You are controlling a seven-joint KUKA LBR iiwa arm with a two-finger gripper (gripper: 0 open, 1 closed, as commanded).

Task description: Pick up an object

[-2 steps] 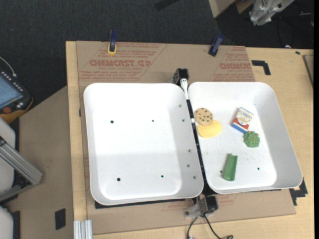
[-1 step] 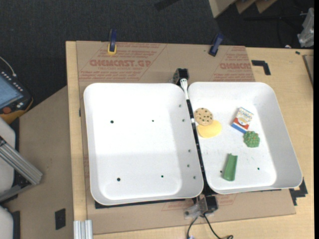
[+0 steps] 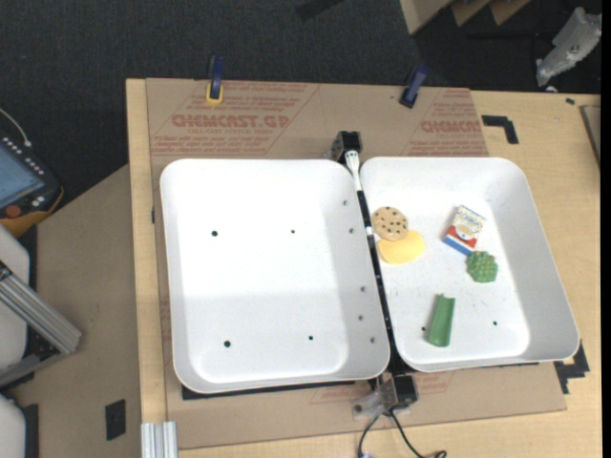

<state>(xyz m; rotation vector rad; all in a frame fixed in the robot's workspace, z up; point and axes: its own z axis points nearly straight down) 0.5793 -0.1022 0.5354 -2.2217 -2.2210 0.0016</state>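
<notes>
Holding five small toy foods, the right bin [image 3: 535,256] offers the green cylinder [image 3: 440,321] near its front edge as the largest piece: it looks stiff, light and smooth, best pinched across its narrow middle. Against the bin's left wall, the yellow piece [image 3: 405,249] lies touching the round cookie [image 3: 389,222], both flat and likely to slide. Toward the right edge, the little carton [image 3: 465,229] looks light and crushable, the knobbly green ball [image 3: 482,268] may roll; the gripper's state I cannot tell.

Single fixed overhead camera: slanted downward view, moderate distance, covering the counter [image 3: 286,103] and both white bins [image 3: 181,256].
</notes>
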